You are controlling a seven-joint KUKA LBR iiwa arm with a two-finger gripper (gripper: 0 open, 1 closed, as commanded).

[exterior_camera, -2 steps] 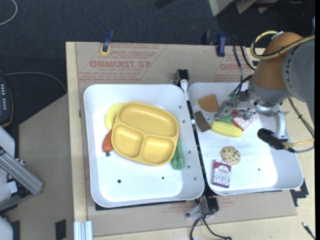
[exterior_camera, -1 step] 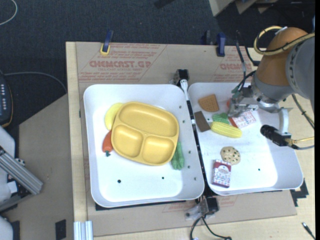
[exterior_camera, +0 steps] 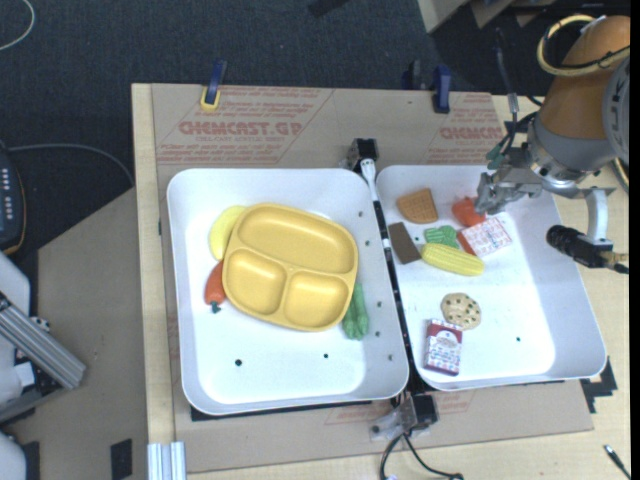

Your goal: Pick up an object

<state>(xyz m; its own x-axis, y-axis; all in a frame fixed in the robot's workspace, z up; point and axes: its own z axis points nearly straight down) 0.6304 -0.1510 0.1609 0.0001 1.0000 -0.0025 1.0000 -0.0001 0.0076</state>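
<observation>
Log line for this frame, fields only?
stage: reaching | gripper: low in right bin, over red item | grasp: unconfirmed | left bin: yellow tray

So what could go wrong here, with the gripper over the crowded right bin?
1. The gripper is low beside a red toy and a red-and-white packet that lie close together; it may push one or catch both.
2. Both lie near the bin's far wall, leaving little room.

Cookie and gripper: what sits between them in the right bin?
In the camera view, the yellow corn cob and the red-and-white packet lie between the cookie and the gripper.
</observation>
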